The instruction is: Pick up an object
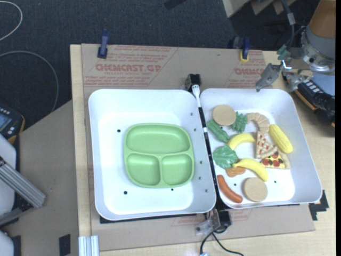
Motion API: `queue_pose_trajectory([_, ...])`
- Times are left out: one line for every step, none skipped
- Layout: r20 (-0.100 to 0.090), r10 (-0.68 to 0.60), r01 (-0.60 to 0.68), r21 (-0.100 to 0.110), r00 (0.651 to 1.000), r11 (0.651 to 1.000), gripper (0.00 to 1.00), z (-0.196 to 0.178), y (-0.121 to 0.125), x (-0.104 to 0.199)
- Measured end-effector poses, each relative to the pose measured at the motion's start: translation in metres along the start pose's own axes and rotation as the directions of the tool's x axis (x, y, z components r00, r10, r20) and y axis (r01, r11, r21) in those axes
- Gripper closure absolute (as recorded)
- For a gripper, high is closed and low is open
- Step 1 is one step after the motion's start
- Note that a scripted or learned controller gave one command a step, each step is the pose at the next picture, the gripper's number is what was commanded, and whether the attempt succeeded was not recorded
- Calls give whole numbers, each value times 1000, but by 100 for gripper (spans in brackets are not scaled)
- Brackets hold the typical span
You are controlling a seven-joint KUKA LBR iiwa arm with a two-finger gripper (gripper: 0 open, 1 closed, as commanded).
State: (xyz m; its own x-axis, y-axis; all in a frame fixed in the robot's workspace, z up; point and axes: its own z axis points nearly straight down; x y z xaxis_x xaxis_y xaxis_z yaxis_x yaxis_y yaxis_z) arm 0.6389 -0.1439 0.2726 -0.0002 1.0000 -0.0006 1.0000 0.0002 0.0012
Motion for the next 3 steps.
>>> queue_pose_trajectory([-7, 1, -1, 3, 1000, 1000, 0, 193, -28, 55])
queue_pose_trajectory([0, 4, -4, -11, 1000, 1000, 0, 182, -82, 50])
queue_pose_trajectory([1, 5, -5, -12, 1000, 1000, 0, 183, -158, 52])
